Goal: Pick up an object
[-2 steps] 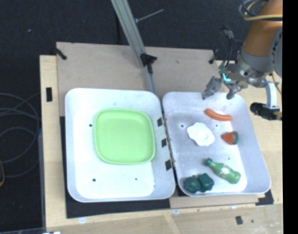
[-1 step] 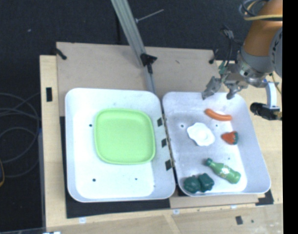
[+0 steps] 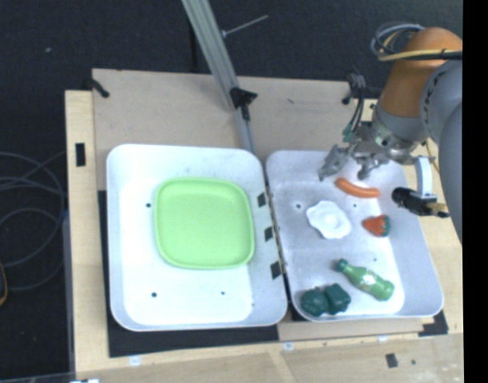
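Note:
My gripper (image 3: 350, 166) hovers over the far edge of the right bin (image 3: 415, 282), its fingers spread open with nothing between them. Just in front of it, close to the fingertips, lies an orange sausage (image 3: 357, 187). Nearer the middle of that bin rests a white fried-egg toy (image 3: 327, 219), and a small red fruit (image 3: 376, 225) sits to its right. A green bottle (image 3: 365, 280) lies on its side toward the front. A dark green lump (image 3: 325, 300) is at the front rim.
The left bin (image 3: 132, 294) holds a light green square plate (image 3: 204, 222). A metal pole (image 3: 216, 46) slants up from the bench between the bins' far ends. The arm's orange band (image 3: 411, 78) stands above the right bin's far corner.

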